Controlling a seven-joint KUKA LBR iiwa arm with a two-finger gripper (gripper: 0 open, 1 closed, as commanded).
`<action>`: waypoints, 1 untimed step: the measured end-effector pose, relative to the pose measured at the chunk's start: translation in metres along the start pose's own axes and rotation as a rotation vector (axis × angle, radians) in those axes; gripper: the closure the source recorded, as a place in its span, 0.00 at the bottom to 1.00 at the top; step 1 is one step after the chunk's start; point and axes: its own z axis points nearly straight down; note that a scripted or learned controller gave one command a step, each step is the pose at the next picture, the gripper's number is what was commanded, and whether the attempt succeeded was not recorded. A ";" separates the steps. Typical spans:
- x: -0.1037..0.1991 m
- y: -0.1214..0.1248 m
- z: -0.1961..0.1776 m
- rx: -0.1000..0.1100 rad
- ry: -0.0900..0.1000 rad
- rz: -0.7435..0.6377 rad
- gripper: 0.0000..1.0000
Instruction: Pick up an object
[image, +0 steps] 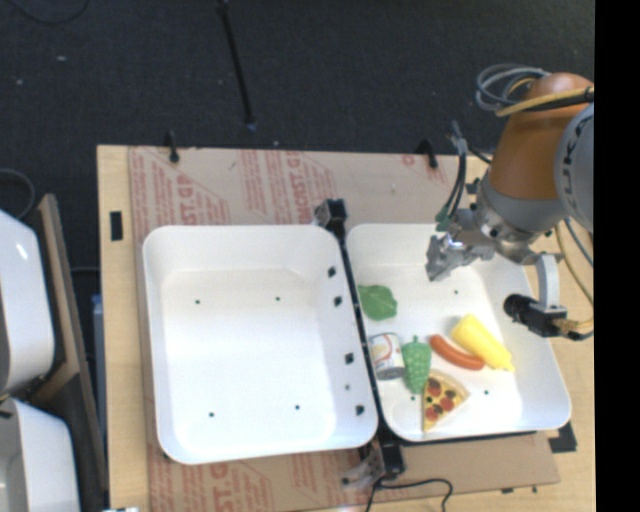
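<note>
The right bin (530, 400) holds a green round toy (378, 301), a small clear-and-white item (384, 350), a green toy (416, 362), a red sausage (456, 352), a yellow toy (483, 341) and a pizza slice (440, 398). My gripper (441, 262) hangs over the far part of the right bin, above and to the right of the green round toy. Nothing shows between its fingers.
The left bin (160, 300) lies beside the right one, with a black divider clip (332, 213) at the far end of their shared edge. A black fitting (535, 313) sits at the right bin's right rim. Cardboard (240, 185) underlies both bins.
</note>
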 end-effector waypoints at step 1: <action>0.049 0.005 -0.006 0.000 0.001 -0.004 1.00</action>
